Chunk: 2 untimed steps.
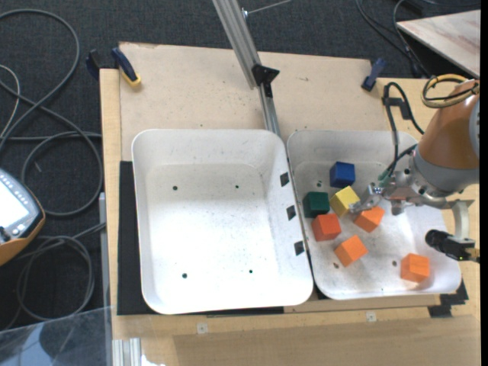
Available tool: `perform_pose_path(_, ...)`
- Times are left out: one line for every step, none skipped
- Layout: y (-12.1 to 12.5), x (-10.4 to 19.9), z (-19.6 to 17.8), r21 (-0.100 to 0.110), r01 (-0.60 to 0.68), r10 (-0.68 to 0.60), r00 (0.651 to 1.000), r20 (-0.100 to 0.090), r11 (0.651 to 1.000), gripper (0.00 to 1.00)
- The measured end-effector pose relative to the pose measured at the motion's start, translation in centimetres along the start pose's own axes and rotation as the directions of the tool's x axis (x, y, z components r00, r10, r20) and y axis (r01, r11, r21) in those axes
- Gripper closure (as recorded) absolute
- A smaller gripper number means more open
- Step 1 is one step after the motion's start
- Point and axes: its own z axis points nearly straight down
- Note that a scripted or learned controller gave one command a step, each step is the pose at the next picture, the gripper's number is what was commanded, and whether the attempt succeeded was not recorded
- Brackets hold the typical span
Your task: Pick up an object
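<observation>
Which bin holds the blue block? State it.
It is in the right bin: the blue block rests on that bin's floor near the yellow block and green block.

Your arm [450, 139] is cropped at the right edge; the tool [379, 197] overlaps an orange block [370, 219], grip indiscernible.

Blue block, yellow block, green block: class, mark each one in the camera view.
Blue block [342, 174], camera view, top face.
Yellow block [345, 198], camera view, top face.
Green block [317, 203], camera view, top face.
</observation>
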Motion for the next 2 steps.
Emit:
perform_pose_path(0.0, 0.0, -1.1, -0.003, 0.001, -0.001, 1.0, 0.001, 1.0, 1.0)
perform_pose_path(1.1, 0.5, -6.2, -0.01, 0.003, -0.003, 1.0, 0.004, 1.0, 1.0)
